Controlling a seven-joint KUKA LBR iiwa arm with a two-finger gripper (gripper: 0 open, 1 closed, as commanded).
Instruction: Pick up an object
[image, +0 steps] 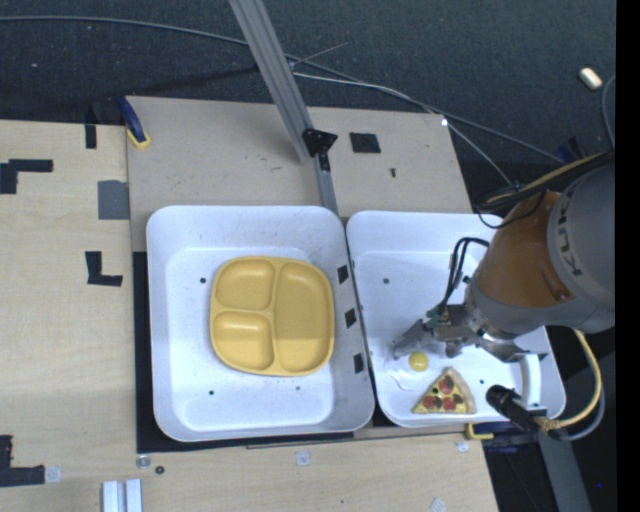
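1. The grey arm (560, 260) is seen reaching in from 3 o'clock, bent down into the right bin (400, 240), with the hand (412, 345) lowered close to the bin floor.
2. Whether the hand is spread or pressed together cannot be told.
3. A yellow divided plate (272, 315) is held in the left bin (180, 300).
4. A small yellow object (418, 361) and a pizza slice (446, 393) are contained in the right bin.
5. The yellow object lies just beside the hand at 5 o'clock; the pizza slice lies farther off the same way.
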